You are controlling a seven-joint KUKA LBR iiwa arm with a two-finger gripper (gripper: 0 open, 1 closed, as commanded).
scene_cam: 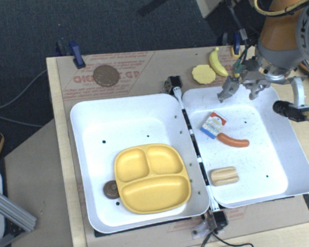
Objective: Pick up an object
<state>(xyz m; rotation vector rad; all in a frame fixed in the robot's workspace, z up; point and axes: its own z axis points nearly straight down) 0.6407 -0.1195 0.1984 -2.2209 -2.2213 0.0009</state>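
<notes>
White left bin (92,153) with yellow divided plate (150,177), brown cookie (111,190) just beside plate's left edge. Right bin (288,161) with tan bun (224,176) near front, orange-red hot dog (233,140) mid-bin, small red-white-blue packet (213,125) touching its left end. Gripper (241,90) over right bin's back rim, fingers spread open, holding nothing. Banana (217,62), yellow chip (203,74) on board behind.

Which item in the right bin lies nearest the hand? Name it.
The small red, white and blue packet. It lies at the bin's upper middle, just below the hand; the sausage sits lower, and the tan bun lower still.
</notes>
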